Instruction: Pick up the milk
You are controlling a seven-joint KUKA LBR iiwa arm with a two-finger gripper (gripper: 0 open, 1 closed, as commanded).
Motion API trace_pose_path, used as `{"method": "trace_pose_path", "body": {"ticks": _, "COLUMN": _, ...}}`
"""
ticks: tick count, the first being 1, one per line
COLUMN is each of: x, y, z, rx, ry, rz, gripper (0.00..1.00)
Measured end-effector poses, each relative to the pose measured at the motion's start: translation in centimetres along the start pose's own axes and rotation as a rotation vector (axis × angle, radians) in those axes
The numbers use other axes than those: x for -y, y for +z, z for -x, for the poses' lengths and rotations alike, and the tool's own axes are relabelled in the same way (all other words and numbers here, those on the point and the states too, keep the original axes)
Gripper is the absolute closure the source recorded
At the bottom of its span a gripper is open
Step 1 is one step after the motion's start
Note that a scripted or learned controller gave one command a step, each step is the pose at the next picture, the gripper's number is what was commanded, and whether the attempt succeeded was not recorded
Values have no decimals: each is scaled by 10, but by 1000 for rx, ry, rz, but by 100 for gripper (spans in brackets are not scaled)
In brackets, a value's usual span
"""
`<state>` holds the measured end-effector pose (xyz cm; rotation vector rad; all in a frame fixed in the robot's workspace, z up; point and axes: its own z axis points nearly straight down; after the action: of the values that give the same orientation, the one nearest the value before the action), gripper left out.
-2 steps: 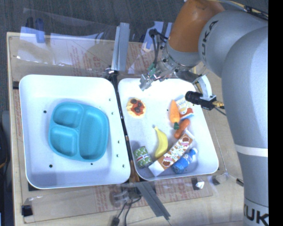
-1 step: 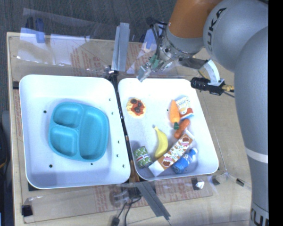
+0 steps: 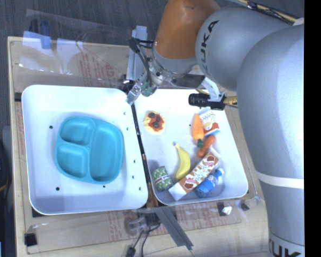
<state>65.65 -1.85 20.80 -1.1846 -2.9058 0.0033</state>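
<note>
While the jaws (image 3: pixel 135 90), state unclear, hover over the bins' divider, the milk (image 3: pixel 199 171) lies against the right bin's (image 3: pixel 232 143) near wall.

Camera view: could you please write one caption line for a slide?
KUKA arm's gripper hovers at the bins' far divider; milk carton lies among toy food in the right bin, blue tray in the left.

Blue tray (image 3: pixel 89 149), yellow banana (image 3: pixel 182 162), white bins (image 3: pixel 37 98).

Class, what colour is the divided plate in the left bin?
Light blue; the plate shows best in the overhead camera view.
</note>
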Motion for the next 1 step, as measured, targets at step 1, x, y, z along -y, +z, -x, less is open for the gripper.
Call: {"method": "trace_pose_path", "body": {"ticks": 1, "x": -28, "y": -60, "z": -43, "rx": 5, "ry": -308, "rz": 3, "gripper": 100}}
